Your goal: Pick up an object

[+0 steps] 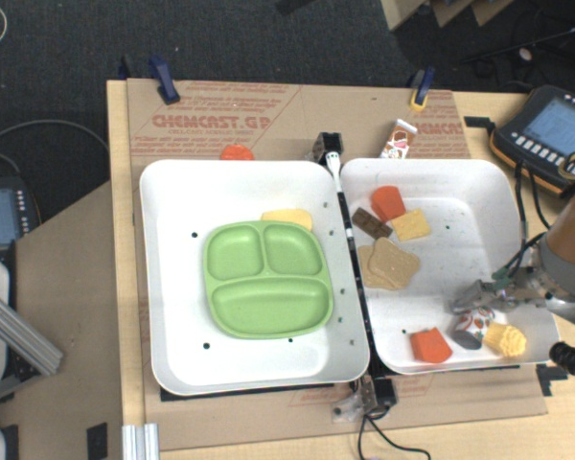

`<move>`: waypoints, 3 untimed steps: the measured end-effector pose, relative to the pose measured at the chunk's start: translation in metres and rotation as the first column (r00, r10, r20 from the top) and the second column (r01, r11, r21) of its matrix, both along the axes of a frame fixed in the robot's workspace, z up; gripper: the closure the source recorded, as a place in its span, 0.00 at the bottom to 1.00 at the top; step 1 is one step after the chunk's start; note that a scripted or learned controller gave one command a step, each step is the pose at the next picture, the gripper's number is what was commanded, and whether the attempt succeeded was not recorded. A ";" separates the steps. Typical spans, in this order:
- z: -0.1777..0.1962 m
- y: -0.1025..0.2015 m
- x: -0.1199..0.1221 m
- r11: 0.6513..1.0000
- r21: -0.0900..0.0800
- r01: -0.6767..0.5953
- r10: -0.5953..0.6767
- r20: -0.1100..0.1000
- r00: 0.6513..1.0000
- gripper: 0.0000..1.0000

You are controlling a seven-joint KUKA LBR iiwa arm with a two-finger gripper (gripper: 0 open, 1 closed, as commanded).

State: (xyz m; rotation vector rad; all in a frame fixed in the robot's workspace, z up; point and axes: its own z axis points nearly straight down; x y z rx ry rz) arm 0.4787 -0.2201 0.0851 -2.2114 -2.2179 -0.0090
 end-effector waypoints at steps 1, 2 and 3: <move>-0.001 0.058 0.018 1.000 -0.009 0.001 -0.001 0.001 1.000 0.00; 0.013 -0.004 0.042 1.000 -0.006 0.003 -0.003 0.001 1.000 0.00; 0.044 -0.003 0.000 1.000 -0.009 0.004 -0.004 0.000 1.000 0.00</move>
